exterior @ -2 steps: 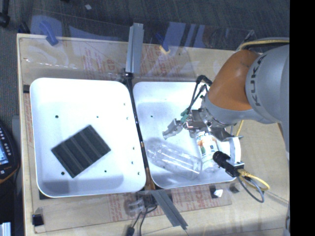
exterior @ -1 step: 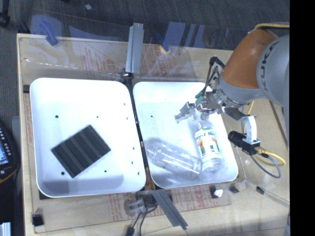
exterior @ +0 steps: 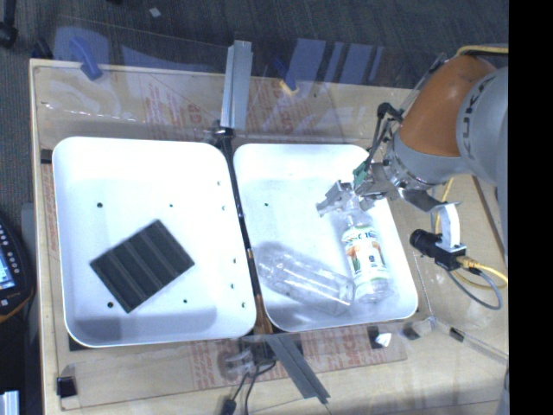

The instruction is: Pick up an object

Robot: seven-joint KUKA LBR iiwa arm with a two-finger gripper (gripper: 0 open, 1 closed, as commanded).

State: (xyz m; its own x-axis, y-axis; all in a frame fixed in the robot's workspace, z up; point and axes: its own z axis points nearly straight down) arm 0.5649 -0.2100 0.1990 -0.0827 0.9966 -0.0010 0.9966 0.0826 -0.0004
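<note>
- We're looking down on two white bins side by side on the bench, and the arm [exterior: 449, 119] is reaching in from the right, its orange band over the right bin's [exterior: 259, 167] far right corner.
- The gripper [exterior: 344, 197] is low inside the right bin, just above the cap end of a labelled bottle [exterior: 364, 262] that lies on its side along the bin's right wall.
- Are the jaws released or clenched? We cannot tell: at this slant the metal parts blur together against the white floor, and nothing shows plainly between them.
- So we won't call this a hold. The bottle looks to be resting flat on the bin floor, not lifted.
- Beside it, a clear plastic bottle [exterior: 302, 277] lies across the near part of the same bin, touching or nearly touching the labelled one at its lower end. It's hard to see against the white.
- Over in the left bin [exterior: 78, 158], a dark ribbed slab [exterior: 142, 264] lies flat and well apart from the action.
- Our read: the arm is lined up on the labelled bottle's neck, likely because that narrow end suits a two-finger grip better than the round body.
- The risk: a round bottle lying against the wall may roll or slip when pinched.
</note>
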